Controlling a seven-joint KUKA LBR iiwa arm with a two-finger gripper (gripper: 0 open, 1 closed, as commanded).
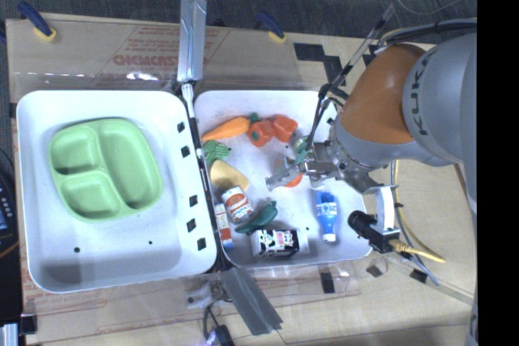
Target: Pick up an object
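Note:
My gripper (285,173) hangs low over the middle of the right bin (349,251), reaching in from the right below the grey arm and its orange band. A small orange-red piece (293,180) shows right at the gripper's tip; whether it is held I cannot tell. An orange carrot (227,128) and a red pepper (272,128) lie at the bin's far side. A blue bottle (327,215) lies just right of the gripper. A yellow piece (226,173), a small jar (237,204), a dark green item (263,215) and a black-and-white carton (276,241) sit at the lower left.
The left bin (40,255) holds a green divided plate (104,167). A metal divider (191,36) runs between the bins. Cables (405,243) trail at the arm's lower right.

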